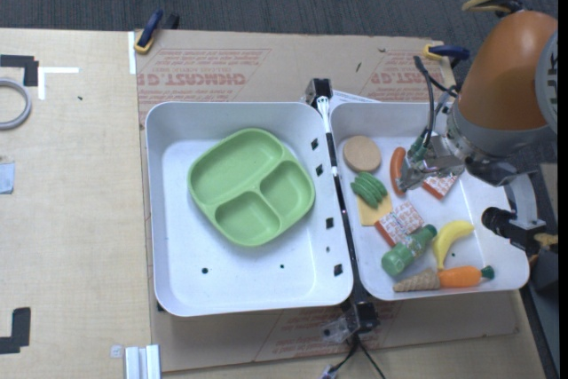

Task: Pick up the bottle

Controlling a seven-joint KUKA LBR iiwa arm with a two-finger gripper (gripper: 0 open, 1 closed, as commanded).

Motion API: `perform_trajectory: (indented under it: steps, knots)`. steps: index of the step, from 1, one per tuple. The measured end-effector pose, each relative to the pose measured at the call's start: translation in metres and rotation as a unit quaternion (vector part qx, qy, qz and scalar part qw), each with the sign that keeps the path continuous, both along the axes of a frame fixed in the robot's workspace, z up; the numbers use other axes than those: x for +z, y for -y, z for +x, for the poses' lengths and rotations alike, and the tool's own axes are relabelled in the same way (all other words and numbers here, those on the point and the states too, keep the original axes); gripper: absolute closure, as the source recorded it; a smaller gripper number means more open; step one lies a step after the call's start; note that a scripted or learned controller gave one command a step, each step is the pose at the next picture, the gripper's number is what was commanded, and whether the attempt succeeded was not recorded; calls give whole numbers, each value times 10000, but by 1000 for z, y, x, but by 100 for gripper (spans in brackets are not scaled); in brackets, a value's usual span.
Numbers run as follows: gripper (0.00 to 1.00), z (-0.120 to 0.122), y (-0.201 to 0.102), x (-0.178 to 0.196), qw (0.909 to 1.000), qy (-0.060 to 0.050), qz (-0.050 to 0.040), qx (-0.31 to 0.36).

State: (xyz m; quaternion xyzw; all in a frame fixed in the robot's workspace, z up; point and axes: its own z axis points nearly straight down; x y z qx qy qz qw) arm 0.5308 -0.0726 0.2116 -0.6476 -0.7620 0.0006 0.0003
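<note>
The green bottle [408, 250] lies on its side in the right bin [510, 191], near the front, with its neck pointing up and right toward the banana [451, 240]. My gripper [417, 166] hangs over the bin's middle, above and behind the bottle, close to a red sausage toy [397, 169] and a red-and-white packet [441, 184]. A clear gap separates the gripper from the bottle. The arm's orange band [501, 71] rises at the right.
Around the bottle lie a second red-and-white packet [399, 222], a yellow cheese slice [373, 210], a green pod [369, 188], a tan round [362, 153], a cone [417, 282] and a carrot [461, 277]. The left bin [177, 262] holds a green divided plate [253, 186].
</note>
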Motion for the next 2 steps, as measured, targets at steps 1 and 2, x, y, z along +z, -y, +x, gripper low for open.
perform_trajectory:
  steps: [1,2]
  knots:
    - [100,-54,-66,-20,10000,-4,0,-93]
    - [100,-54,-152,-20,9994,-1,-3,-340]
